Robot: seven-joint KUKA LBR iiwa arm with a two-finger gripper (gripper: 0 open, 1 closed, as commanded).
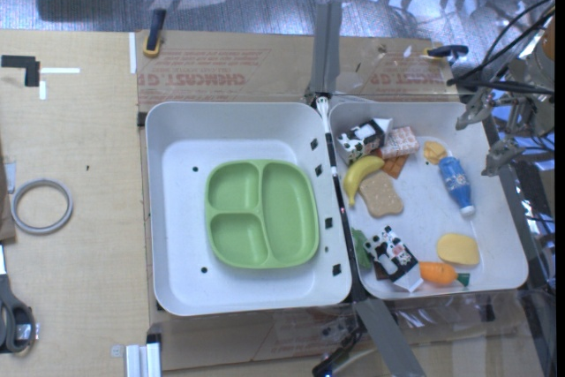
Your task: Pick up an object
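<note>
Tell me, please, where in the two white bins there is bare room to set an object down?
Free: the three wells of the green divided plate and the left white bin's floor around it. In the right white bin, a bare strip runs between the tan bread slice and the blue bottle. Crowded: its top-left corner around the yellow banana, and its front edge by the orange carrot.

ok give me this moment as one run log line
gripper: above right bin's right edge, nothing held | banana, blue bottle, carrot: in right bin | green tray: left bin

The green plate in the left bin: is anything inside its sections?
No. The green plate has three sections, all bare, and it lies flat on the left bin floor. Whatever lies beneath the plate is covered.
</note>
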